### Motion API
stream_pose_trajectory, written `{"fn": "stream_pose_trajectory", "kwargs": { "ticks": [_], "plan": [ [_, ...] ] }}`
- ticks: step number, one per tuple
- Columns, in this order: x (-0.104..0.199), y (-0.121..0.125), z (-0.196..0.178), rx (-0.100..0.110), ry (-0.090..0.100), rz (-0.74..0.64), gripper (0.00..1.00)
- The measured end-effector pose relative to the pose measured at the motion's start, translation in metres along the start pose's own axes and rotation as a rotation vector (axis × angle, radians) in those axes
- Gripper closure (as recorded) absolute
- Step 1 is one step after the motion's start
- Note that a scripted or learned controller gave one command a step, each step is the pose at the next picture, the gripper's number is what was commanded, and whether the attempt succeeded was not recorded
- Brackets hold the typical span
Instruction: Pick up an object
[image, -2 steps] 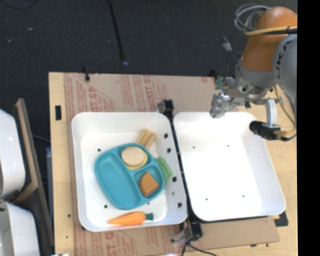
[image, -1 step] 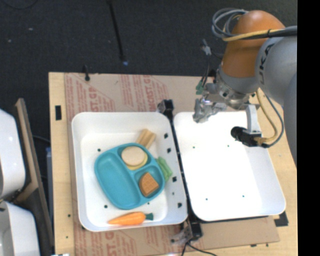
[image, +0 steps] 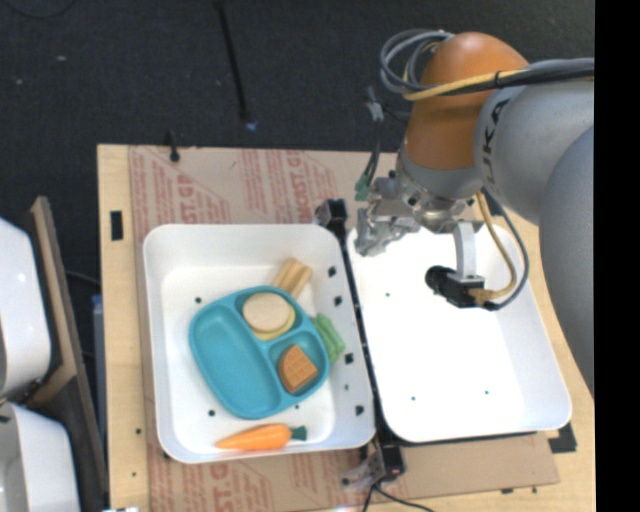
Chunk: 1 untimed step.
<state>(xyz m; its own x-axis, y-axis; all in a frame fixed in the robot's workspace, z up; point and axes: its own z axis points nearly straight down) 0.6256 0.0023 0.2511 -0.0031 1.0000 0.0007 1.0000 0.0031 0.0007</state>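
Arm hangs over the far left corner of the right bin (image: 470, 400), gripper (image: 385, 232) just above the divider between the bins; can't tell from this angle how the gripper is set, and nothing is visibly held in it. All candidate objects sit in the left bin (image: 160, 300): a blue divided tray (image: 232, 365) in the middle, with a round tan biscuit-like piece (image: 268, 312) in its far compartment and a brown waffle-like piece (image: 298, 368) in its right compartment. A tan cylinder (image: 291, 276) lies just beyond the tray's far edge, a green item (image: 331, 338) is wedged between tray and the bin's right wall, and a carrot (image: 256, 437) lies along the near edge. Judged step: approach, no grasp made yet. Next move likely needs a shift left across the divider, then a descent on one item; the tan cylinder is nearest. The carrot and cylinder look easiest, lying free on the bin floor; the green item is tight against the wall.
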Motion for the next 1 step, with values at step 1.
{"fn": "stream_pose_trajectory", "kwargs": {
  "ticks": [1],
  "plan": [
    [0.0485,-0.024,0.013,0.001,0.0,0.0,1.0]
  ]
}}
